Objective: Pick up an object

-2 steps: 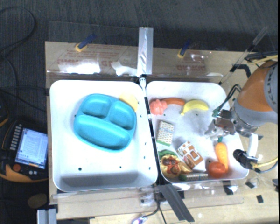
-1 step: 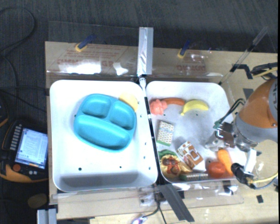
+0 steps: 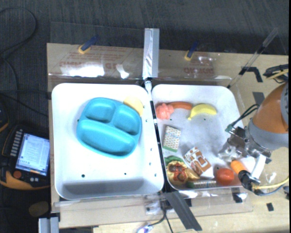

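My gripper (image 3: pixel 231 148) hangs low over the right edge of the right bin (image 3: pixel 218 92), reaching in from the right. Just below it lies a small orange piece (image 3: pixel 237 166), and beside that a red tomato-like ball (image 3: pixel 224 175). Further left in the bin are a red-and-white packet (image 3: pixel 197 160), a checkered packet (image 3: pixel 172 138), a pizza-like toy (image 3: pixel 177 171) with a green piece (image 3: pixel 173 159) above it, a pink toy (image 3: pixel 164 110), an orange carrot (image 3: pixel 182 106) and a yellow banana (image 3: pixel 202 111). I see nothing plainly held between the fingers.
The left bin (image 3: pixel 63 174) holds a blue divided plate (image 3: pixel 109 125) with a small yellow piece (image 3: pixel 134 104) at its upper right. A ridge (image 3: pixel 155 130) separates the bins. Handheld devices (image 3: pixel 26 155) lie on the floor at the left.
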{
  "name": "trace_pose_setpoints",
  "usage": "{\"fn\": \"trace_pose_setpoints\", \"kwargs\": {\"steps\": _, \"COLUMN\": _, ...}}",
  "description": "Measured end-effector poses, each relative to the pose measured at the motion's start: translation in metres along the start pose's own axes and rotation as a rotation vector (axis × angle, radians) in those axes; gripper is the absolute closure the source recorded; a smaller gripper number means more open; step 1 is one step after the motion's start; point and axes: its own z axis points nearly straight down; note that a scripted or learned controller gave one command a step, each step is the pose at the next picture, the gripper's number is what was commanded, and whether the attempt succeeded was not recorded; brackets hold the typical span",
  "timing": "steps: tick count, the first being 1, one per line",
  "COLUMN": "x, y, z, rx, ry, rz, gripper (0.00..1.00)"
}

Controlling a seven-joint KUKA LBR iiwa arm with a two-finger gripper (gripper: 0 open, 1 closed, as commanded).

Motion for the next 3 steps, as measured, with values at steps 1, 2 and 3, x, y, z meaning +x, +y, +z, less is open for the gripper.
{"fn": "trace_pose_setpoints", "kwargs": {"steps": 1, "x": 0.004, "y": 0.004, "z": 0.008, "rx": -0.008, "ry": 0.01, "rz": 0.228, "gripper": 1.0}}
{"fn": "trace_pose_setpoints", "kwargs": {"steps": 2, "x": 0.005, "y": 0.003, "z": -0.006, "rx": 0.001, "ry": -0.002, "rz": 0.387, "gripper": 1.0}}
{"fn": "trace_pose_setpoints", "kwargs": {"steps": 3, "x": 0.002, "y": 0.009, "z": 0.001, "rx": 0.004, "ry": 0.023, "rz": 0.626, "gripper": 1.0}}
